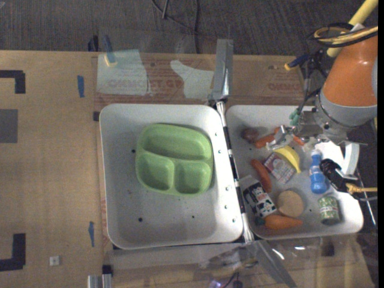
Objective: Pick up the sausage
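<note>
Bottom edge: a carrot (pixel 282 222) lies along the front wall of the right bin (pixel 354 224), the thing nearest the camera, with a small black-and-white carton (pixel 260 199) just to its left and a round tan bun (pixel 291 203) just behind it.

Sausage: the reddish, finger-shaped piece (pixel 261 173) in the left part of the right bin, lying at a slant between the carton in front and a dark plum-like lump (pixel 249 135) further back. A snack packet (pixel 279 166) sits just beside it on the right.

Other clutter: a banana (pixel 290 157), a blue bottle (pixel 317 176) and a green jar (pixel 328 209) stand further right, apart from the sausage.

Left bin: (pixel 120 221) holds a green divided plate (pixel 174 159).

Gripper: (pixel 292 132) hangs over the back of the right bin, above a second orange-red piece (pixel 264 141); it carries nothing I can make out, and whether it is open or closed I cannot tell, as the metal parts blur together.

Handling guess: the sausage looks like a light toy, smooth and rounded, likely to roll or squirt out of a pinch near either end.

Where to hold: across its narrow width at the middle, jaws set square to its slant.

Risk: the packet is close on one side, so a finger may land on it instead.
</note>
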`<action>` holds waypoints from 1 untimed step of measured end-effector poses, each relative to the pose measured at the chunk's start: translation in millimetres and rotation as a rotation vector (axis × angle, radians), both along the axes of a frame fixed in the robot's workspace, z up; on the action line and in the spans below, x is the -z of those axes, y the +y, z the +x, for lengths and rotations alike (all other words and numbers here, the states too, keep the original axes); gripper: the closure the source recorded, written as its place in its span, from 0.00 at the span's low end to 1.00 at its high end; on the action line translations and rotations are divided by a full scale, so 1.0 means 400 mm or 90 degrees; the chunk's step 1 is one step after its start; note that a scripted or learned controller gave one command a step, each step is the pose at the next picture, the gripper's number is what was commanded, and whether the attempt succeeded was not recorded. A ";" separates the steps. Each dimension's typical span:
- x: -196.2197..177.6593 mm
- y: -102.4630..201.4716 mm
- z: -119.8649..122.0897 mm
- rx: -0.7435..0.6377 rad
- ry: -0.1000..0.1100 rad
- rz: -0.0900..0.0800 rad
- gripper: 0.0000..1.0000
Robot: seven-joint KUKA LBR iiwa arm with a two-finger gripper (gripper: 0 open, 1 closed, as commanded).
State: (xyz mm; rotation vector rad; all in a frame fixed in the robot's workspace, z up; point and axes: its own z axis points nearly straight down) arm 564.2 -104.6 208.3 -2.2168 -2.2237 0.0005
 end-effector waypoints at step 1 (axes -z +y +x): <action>0.096 -0.116 0.083 -0.049 -0.003 -0.001 0.00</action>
